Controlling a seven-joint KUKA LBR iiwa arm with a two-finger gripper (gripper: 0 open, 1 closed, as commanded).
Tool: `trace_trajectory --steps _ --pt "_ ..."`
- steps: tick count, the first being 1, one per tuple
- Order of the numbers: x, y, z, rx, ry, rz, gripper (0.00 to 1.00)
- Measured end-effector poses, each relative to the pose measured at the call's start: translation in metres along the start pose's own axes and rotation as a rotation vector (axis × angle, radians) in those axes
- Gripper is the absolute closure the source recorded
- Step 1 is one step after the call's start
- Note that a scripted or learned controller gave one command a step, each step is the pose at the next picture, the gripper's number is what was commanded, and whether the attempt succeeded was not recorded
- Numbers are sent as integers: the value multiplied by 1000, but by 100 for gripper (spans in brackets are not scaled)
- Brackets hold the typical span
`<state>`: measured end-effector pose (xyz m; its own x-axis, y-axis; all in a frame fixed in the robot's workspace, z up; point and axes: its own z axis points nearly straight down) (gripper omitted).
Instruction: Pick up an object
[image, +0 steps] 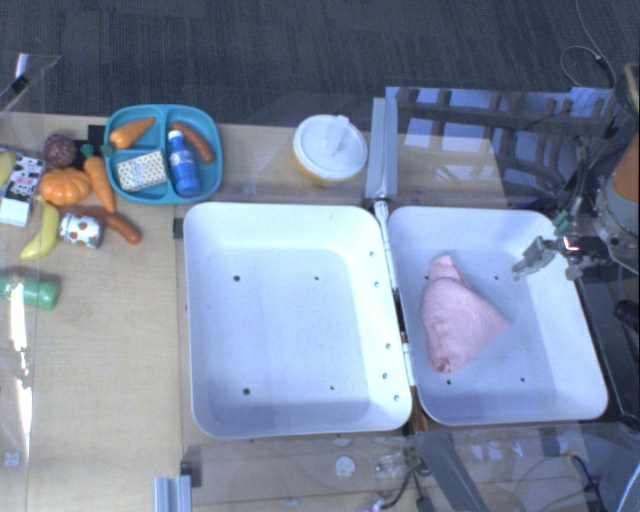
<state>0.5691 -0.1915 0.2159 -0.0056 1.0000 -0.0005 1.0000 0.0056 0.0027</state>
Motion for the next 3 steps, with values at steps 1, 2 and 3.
trace_trajectory --steps 1,2,3 --pt "57 40 -9 -3 0 -76 0" --pt "64 42 119 -6 -1 -101 0" --pt "101 58 125 -13 -1 -112 0"
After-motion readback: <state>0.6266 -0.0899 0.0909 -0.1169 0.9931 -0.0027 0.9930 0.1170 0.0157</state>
